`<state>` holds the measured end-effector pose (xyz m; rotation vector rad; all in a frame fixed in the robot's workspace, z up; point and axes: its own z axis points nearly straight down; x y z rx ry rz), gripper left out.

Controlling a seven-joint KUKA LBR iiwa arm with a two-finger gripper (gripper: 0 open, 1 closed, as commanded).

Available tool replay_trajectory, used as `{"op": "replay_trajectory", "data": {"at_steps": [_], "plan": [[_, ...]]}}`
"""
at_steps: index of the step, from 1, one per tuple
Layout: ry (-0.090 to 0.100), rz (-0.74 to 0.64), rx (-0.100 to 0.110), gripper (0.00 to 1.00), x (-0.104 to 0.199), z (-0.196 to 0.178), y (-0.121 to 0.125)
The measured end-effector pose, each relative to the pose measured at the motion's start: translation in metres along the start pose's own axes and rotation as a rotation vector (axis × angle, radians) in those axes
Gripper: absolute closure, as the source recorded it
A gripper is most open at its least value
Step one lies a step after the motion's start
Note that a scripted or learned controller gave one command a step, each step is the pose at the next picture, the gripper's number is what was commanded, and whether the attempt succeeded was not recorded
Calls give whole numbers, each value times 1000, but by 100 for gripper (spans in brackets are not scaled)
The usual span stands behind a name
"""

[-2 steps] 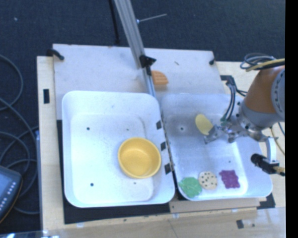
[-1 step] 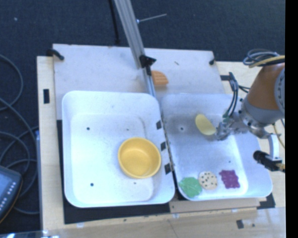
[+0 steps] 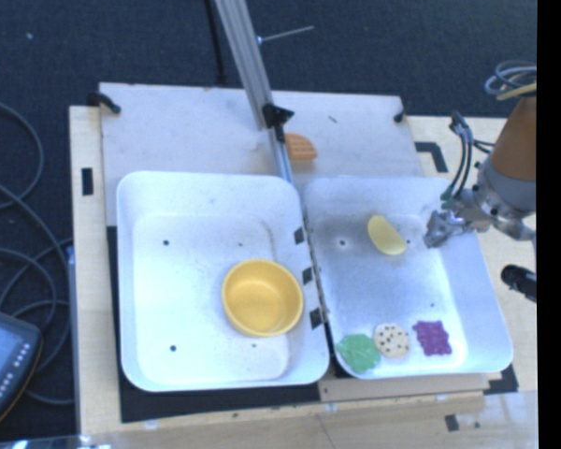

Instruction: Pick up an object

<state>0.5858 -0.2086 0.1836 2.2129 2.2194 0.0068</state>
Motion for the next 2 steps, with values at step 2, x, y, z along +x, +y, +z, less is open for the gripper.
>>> {"op": "replay_trajectory", "data": {"at_steps": [2], "plan": [[1,-4,3,100,-2,-89,4]]}}
